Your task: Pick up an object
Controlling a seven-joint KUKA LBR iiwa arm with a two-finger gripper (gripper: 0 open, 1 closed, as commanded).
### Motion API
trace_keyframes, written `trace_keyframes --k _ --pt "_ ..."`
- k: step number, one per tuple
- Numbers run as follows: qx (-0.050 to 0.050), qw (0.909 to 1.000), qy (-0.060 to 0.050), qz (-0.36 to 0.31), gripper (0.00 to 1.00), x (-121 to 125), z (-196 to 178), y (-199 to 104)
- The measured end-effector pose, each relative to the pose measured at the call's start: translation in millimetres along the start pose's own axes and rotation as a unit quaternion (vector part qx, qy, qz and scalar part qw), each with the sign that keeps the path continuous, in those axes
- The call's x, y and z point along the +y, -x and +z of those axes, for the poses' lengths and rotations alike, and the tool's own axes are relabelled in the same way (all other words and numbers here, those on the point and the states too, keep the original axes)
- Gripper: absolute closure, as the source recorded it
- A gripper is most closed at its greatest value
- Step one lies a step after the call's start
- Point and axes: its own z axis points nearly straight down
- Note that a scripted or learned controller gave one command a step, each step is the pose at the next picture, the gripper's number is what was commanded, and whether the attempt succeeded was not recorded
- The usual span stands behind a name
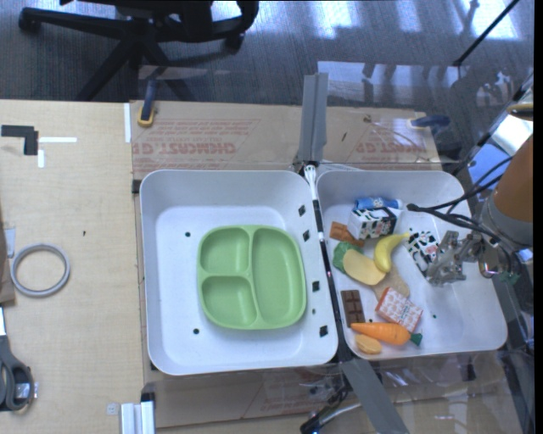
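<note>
On the counter, largest first: left white bin holding green divided plate; right white bin with gripper low above its floor, finger state not discernible; beside it banana, carrot, chocolate bar.

1. Light is bright and even across both bins; the white plastic reads clean without blowing out.
2. Pale patches of daylight fall on the floor along the top edge, strongest at the upper right.
3. Shadows are soft and short: the green tray casts only a faint rim.
4. Focus is fair at centre; small items look slightly soft and grainy.
</note>
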Motion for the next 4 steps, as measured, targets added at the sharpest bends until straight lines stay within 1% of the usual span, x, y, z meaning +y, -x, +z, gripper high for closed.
trace_keyframes --k 1,2,3,4 --pt "-0.001 0.9828 0.000 0.184 0.00 39.0 -11.7 43.7" --pt "0.000 0.9108 -0.001 0.413 0.00 61.8 21.1 65.8" --pt "0.019 0.7478 -0.021 0.663 0.00 74.3 31.8 79.5" --pt "0.001 0.6509 -0.003 0.759 0.00 92.0 25.6 112.1"
